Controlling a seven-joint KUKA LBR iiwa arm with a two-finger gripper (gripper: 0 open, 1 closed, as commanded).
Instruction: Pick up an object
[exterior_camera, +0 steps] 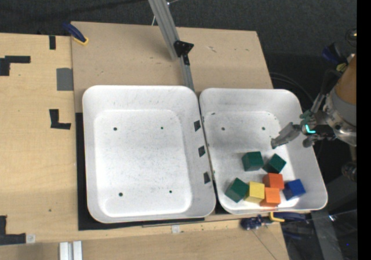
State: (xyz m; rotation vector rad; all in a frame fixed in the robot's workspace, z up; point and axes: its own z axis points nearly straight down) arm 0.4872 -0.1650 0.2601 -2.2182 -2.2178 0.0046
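Blocks sit bunched in the near part of the right bin (290,102): from our camera above we see three green blocks (252,161), a yellow block (257,190), two orange blocks (273,181) and a blue block (294,188). Our gripper (284,135) hangs over the bin's right side, apart from the pile and gripping nothing; whether it is open or closed we cannot tell. Beside it lies the left bin (142,96).

two white bins (142,94), three green blocks (252,161), two orange blocks (273,181), one yellow block (257,190), one blue block (295,188)
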